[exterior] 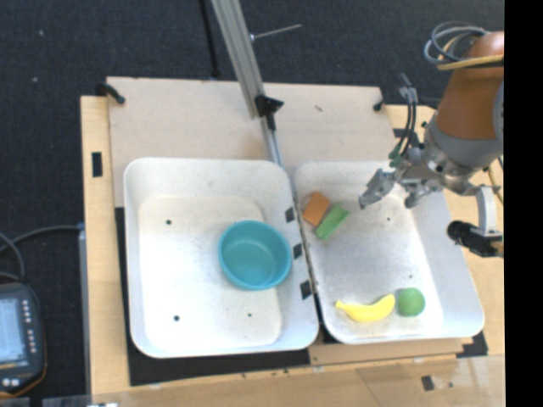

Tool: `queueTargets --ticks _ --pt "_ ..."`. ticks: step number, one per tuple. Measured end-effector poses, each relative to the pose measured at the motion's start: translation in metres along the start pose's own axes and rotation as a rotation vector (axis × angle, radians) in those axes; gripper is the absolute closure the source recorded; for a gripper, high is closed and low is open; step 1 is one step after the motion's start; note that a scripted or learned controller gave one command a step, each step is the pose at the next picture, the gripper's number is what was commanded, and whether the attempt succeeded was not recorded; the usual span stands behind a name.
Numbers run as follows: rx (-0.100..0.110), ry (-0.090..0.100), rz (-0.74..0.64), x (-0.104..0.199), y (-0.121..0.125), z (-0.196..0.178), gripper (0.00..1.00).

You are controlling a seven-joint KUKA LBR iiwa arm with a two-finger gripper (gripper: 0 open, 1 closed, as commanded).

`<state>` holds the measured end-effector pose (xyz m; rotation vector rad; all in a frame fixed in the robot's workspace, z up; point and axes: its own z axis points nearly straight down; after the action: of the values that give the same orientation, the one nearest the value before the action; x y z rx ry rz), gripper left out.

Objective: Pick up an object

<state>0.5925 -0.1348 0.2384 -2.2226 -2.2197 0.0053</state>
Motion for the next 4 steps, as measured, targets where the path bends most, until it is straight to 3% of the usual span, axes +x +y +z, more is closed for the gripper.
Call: queueTargets --ticks 2,3,4 --pt "0.002 0.0 0.0 -0.004 -0.006 0.108 0.0" --pt "-0.006 0.002 0.005 -0.004 -0.005 0.093 1.0" --pt "-0.012 0.0 -0.004 -0.004 -0.001 0.028 1.0"
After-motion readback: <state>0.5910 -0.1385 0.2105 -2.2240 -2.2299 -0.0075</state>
